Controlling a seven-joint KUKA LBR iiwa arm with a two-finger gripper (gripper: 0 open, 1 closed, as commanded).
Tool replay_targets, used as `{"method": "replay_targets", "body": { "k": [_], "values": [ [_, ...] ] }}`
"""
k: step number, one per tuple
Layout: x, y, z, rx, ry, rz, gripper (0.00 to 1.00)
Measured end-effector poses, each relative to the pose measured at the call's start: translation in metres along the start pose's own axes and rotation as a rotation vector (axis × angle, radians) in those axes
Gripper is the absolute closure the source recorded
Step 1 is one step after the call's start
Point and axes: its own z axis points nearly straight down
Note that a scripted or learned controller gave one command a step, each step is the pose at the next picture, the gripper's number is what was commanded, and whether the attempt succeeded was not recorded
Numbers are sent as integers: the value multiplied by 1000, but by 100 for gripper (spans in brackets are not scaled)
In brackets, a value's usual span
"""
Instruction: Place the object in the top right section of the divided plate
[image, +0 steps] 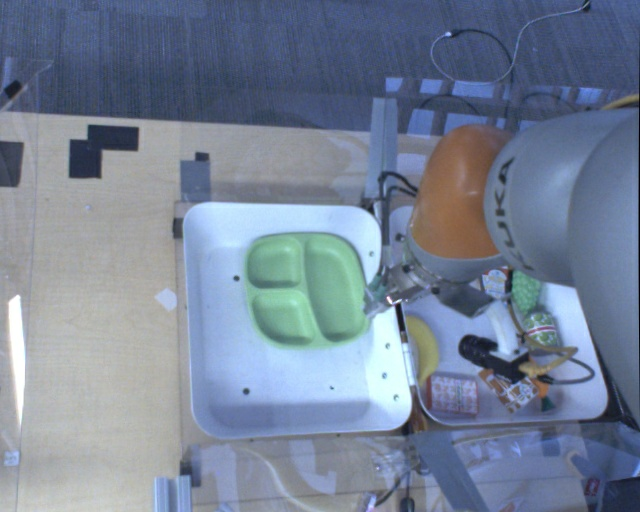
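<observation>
A green three-compartment plastic plate (305, 290) is seen in the left white bin (215, 400). The two-finger gripper (385, 292) is positioned at the plate's right rim; its state cannot be told. "KU" is read on the grey arm (560, 200). A yellow banana (425, 345) and a small printed box (452, 396), its text illegible, lie in the right bin (590, 395).

A green divided plate (305, 290) lies in a white bin (215, 400), near a yellow banana (426, 347).
</observation>
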Motion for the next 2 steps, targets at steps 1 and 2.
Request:
{"method": "replay_targets", "body": {
  "k": [1,2],
  "values": [
    [0,2,-11,-4,-1,-6,100],
    [96,71,-37,-2,0,26,100]
  ]
}}
